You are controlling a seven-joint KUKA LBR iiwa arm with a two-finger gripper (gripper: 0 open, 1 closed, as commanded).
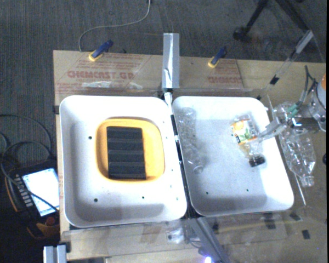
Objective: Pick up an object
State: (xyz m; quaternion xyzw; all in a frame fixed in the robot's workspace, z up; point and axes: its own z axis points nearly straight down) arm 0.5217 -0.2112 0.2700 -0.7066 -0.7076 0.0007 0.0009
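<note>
Figure. The gripper (255,147) reaches in from the right at a slant and hangs low over the right bin (236,210). Its outline is thin and blurred, so whether it is spread or pressed together cannot be told, and nothing can be seen held in it. Its tip lies just beside a yellow-and-white packet (241,129), the nearest candidate for picking, with a small dark piece (256,160) just below it. A clear bottle (187,138) lies along the bin's left wall, well apart from the gripper. A second clear bottle (299,156) lies at the right rim. The left bin (77,163) holds a yellow tray (156,147) bearing a black ribbed block (126,152). Both bins rest on the bench (115,75).
</note>
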